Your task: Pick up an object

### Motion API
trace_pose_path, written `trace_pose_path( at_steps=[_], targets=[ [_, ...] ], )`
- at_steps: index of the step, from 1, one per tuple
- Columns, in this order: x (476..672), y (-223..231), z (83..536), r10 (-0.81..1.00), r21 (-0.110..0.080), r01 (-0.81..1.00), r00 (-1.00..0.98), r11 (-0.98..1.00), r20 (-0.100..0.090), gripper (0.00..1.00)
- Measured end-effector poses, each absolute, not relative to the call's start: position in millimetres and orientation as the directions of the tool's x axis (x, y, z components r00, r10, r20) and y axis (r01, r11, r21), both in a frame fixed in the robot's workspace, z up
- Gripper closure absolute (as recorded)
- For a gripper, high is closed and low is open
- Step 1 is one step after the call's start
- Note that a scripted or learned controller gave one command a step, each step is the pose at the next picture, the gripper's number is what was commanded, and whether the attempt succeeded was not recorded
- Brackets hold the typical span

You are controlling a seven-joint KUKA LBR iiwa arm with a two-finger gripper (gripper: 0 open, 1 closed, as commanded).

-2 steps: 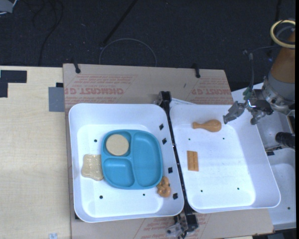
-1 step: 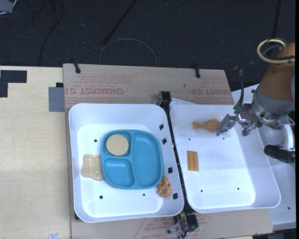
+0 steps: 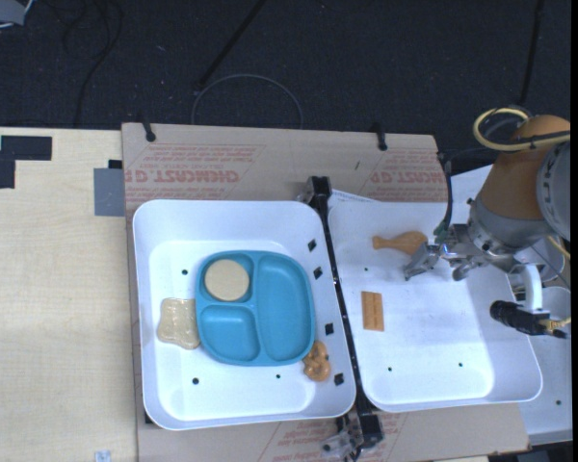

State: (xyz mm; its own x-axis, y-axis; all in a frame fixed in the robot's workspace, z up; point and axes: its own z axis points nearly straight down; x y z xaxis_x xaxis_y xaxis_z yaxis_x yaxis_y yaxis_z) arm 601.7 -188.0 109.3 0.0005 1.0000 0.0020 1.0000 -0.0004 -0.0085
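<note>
The gripper (image 3: 433,258) hangs low over the right bin (image 3: 462,373), toward that bin's far edge, with its fingers (image 3: 416,266) spread and nothing between them. The nearest candidate is the tan drumstick-shaped piece (image 3: 401,243), which lies just beside the fingertips on the side toward the divider; whether a tip already touches its thin end is hard to say at this angle. A flat orange block (image 3: 372,310) lies nearer the camera in the same bin, apart from the gripper. The left bin (image 3: 164,224) holds a blue sectioned tray (image 3: 270,311) with a round cracker (image 3: 225,279) in one compartment. To take the drumstick-shaped piece cleanly, the gripper should probably shift toward the divider until the piece sits centred between the fingers, settle to the bin floor, then close across its narrow width rather than its length.
</note>
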Motion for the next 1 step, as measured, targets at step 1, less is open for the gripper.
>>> trace_pose_path(
  at_steps=[1],
  targets=[
    [601.3,-186.7,86.1,1.000,-0.005,1.000,0.001,-0.001,0.001,0.00]
  ],
)
